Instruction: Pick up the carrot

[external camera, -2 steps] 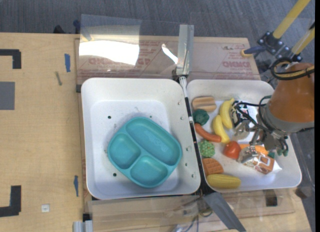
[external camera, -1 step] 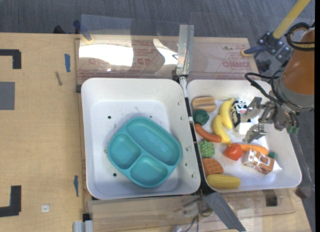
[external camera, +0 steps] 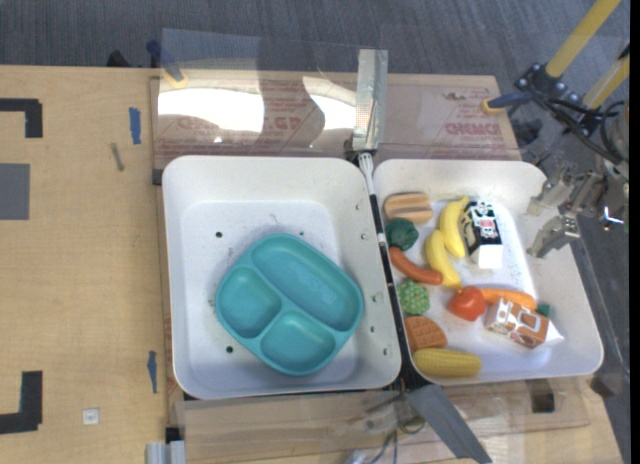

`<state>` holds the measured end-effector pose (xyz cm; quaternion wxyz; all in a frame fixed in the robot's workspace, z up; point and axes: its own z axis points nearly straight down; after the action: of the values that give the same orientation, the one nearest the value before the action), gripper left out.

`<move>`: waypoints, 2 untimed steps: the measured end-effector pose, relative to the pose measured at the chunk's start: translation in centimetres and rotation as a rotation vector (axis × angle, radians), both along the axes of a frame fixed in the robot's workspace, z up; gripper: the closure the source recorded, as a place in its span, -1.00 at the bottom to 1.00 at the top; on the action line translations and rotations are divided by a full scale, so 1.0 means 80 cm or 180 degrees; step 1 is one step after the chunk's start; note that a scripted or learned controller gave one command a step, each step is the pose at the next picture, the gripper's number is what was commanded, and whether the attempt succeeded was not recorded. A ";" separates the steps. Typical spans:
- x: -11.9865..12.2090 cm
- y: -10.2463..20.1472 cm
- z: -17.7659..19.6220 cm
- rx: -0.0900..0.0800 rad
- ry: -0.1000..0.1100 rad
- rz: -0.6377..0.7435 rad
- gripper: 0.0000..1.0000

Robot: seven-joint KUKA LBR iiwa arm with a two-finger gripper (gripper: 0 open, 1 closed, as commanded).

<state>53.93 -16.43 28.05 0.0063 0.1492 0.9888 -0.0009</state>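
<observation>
Grey carpet runs behind a plywood bench (external camera: 80, 252) that carries two shallow white bins side by side. The left bin (external camera: 190, 202) holds a teal divided plate (external camera: 290, 302). The right bin (external camera: 575, 352) is crowded with toy food.

The carrot (external camera: 508, 298), as best I can judge, is the orange piece with a green tip lying toward the right bin's near-right part. It sits between a red tomato (external camera: 466, 303) and a small printed box (external camera: 518, 325) and seems to touch both. A longer reddish-orange piece (external camera: 416, 267) by the divider could be confused with it.

The gripper (external camera: 558, 220) hangs at the right bin's far-right rim, outside the cluster and well apart from the carrot. I cannot tell whether the pincer is spread or pressed together. It holds nothing that I can see.

The step in hand looks like the approach, with the grasp not yet begun. The next move calls for travelling toward the near side, lining up across the carrot's narrow width, then descending.

Room is tight, since the box and tomato crowd the carrot. The right wall is near, though bare floor lies between the carrot and the milk carton (external camera: 485, 232).
</observation>
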 end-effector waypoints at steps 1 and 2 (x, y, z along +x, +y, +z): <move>0.053 -0.077 0.137 -0.0014 -0.0013 0.0187 1.00; 0.134 -0.061 0.011 0.0015 0.0044 0.1171 1.00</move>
<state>64.68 -21.35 28.90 -0.0008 -0.0341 0.9994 0.0015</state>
